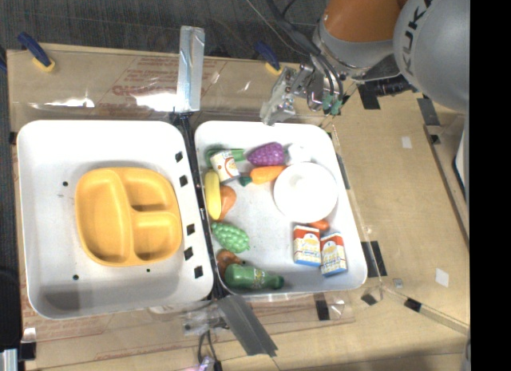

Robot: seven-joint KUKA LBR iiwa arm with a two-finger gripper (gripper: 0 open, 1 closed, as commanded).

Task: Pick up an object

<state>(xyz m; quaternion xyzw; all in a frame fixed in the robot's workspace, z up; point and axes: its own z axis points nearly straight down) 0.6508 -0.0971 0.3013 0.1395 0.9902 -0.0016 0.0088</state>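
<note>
Pincer point(281, 106) hanging over the bench just past the far rim of the right bin point(351, 226), below the orange band of the arm point(375, 2). Apart or together: cannot tell from this slant.

Nearest beneath, against the bin's far wall: purple grapes point(267, 154), touching an orange carrot point(266, 175) on their near side. Just left of those, a small can point(226, 162) with a green and white label, tilted. Right of the carrot, a round white bowl point(305, 189), near the right wall.

Along the left wall, a yellow banana point(212, 194) lying lengthwise, pressed against a small orange fruit point(228, 199). Closer to the camera, a green bunch of grapes point(230, 237), then a green bottle point(251, 278) on its side along the near wall. Two small cartons point(319, 250) side by side and touching near the right near corner, just below the bowl.

Further out, the left bin point(40, 170) with a yellow divided tray point(128, 215) in its middle. Strip of silver tape point(191, 70) upright behind the seam between the bins.
</note>
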